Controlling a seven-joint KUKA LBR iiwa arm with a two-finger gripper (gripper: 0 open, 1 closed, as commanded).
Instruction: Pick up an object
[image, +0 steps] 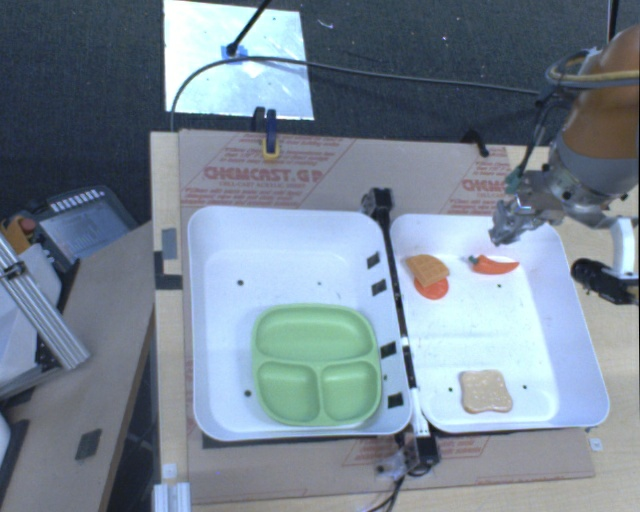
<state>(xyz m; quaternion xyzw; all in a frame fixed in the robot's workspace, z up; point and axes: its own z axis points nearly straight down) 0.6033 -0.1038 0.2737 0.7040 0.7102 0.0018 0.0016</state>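
Objects for picking lie in the right-hand shallow white bin (560, 340), taken here as landmark. Left of it, the second white bin (220, 260) holds a pale green three-compartment plastic plate (317, 363). In the landmark bin's upper left, a tan wedge (427, 268) overlaps a flat red-orange disc (432, 288). A beige toast-shaped slice (485, 391) lies near its front wall. An orange carrot-shaped piece (495, 265) lies near its rear. The gripper (505, 228) hangs just above the carrot piece; finger opening cannot be told, nothing visibly grasped.
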